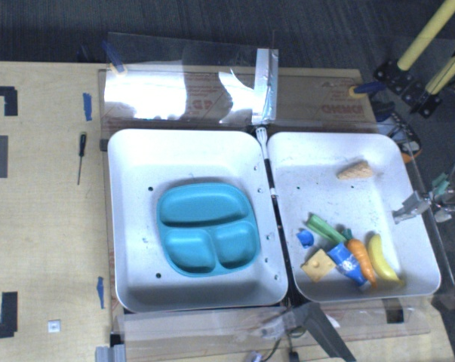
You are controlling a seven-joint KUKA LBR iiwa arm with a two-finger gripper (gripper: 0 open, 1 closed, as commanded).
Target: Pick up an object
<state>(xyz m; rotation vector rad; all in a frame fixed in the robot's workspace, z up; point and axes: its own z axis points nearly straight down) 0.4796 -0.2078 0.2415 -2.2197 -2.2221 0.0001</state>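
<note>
R bin [378, 145]: banana [381, 258], carrot [361, 256], blue bottle [345, 263], yellow cheese wedge [317, 265], green item [325, 228], small blue piece [305, 238] clustered at near side, mostly touching; tan bread piece [355, 171] apart, toward far side. L bin [129, 157]: blue divided tray [208, 227]. Gripper [419, 206] at R bin's right rim, above banana in frame, not touching items; finger state: can't tell.

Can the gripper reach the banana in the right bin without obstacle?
Probably yes. The banana lies open from above at the cluster's right edge; only the carrot touches its left side, so a top-down approach looks free.
</note>
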